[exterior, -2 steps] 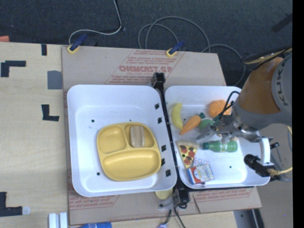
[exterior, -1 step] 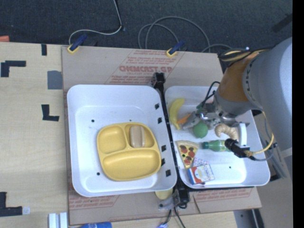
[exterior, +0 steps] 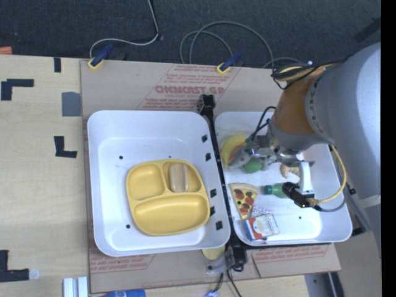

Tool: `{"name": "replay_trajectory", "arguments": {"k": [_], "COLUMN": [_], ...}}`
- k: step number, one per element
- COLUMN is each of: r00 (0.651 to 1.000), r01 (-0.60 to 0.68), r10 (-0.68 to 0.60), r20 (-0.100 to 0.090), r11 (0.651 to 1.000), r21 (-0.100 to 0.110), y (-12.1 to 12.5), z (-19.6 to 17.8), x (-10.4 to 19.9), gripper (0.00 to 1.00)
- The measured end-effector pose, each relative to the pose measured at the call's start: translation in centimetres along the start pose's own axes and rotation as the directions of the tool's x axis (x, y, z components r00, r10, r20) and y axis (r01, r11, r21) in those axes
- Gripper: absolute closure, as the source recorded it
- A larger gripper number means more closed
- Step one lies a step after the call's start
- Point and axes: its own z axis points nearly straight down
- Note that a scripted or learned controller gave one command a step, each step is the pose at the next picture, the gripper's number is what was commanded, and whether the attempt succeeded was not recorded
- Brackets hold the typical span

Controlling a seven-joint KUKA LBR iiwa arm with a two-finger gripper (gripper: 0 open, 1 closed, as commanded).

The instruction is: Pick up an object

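- The gripper (exterior: 258, 153) is seen low in the right bin (exterior: 328, 231), over its upper left part, where a green object (exterior: 252, 164) and a yellow banana-like item (exterior: 233, 147) lie close together.
- Whether the fingers are open or closed cannot be told, since they are hidden by the wrist and by the clutter beneath, and no object can be confirmed as gripped.
- A double contact is judged likely: the green object and the yellow item are just beside each other, so one could be pushed aside or both could be pinched badly.
- A slip is to be expected if the rounded green object is taken off-centre, as it would probably be squeezed out sideways.
- The wall between the bins lies near the yellow item, and a collision with it could be caused by a descent slightly too far to the left.
- A green bottle-like thing (exterior: 274, 190), a pizza slice toy (exterior: 244, 199) and a small printed packet (exterior: 260, 226) lie lower in the same bin and could be disturbed if the arm sweeps across.
- The pizza slice toy and the packet lie flat, so a grip on either is judged hard to close.
- The yellow divided plate (exterior: 148, 212), with a tan piece (exterior: 179, 177) in one compartment, sits in the left bin (exterior: 102, 129), well apart from the gripper.
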Motion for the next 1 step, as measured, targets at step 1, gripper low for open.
{"name": "replay_trajectory", "arguments": {"k": [1], "r00": [1.000], "r01": [0.000], "r10": [0.000], "r20": [-0.004], "r11": [1.000], "r21": [0.003], "y": [2.75], "z": [0.06], "x": [-1.38], "gripper": [0.00]}}
